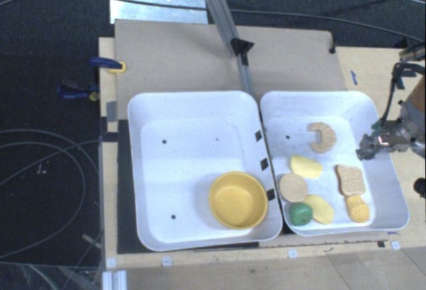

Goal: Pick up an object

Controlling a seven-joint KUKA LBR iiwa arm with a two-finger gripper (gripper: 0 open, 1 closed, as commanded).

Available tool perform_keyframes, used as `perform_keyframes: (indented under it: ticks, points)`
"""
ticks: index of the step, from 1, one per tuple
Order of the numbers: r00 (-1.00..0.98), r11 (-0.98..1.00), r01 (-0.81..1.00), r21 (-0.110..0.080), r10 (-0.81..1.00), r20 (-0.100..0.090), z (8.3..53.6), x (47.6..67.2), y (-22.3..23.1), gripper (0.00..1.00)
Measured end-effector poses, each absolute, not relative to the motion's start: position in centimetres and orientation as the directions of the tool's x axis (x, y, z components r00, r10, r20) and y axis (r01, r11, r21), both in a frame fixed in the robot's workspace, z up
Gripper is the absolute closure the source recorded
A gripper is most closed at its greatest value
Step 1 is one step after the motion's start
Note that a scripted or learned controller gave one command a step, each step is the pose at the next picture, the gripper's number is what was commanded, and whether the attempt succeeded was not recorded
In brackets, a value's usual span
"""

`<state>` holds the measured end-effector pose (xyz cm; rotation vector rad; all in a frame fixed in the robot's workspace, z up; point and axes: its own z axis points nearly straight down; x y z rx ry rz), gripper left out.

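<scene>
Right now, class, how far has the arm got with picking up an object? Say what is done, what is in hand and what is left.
Done: nothing looks lifted. The bread slice, croissant-shaped piece and green item all lie in the right bin; the yellow bowl sits in the left bin. In hand: the gripper is at the right bin's right rim, nothing visibly between its fingers. Left: the grasp and lift.
</scene>
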<state>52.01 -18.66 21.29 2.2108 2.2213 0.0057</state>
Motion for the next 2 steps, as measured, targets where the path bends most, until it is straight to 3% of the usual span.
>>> perform_keyframes:
  ticks: [1,2]
  points:
    - [-0.006,0.006,1.000,0.006,1.000,-0.002,25.4,52.2,-18.7,1.00]
    - [-0.009,0.009,1.000,0.002,1.000,0.000,24.4,52.1,-13.8,1.00]
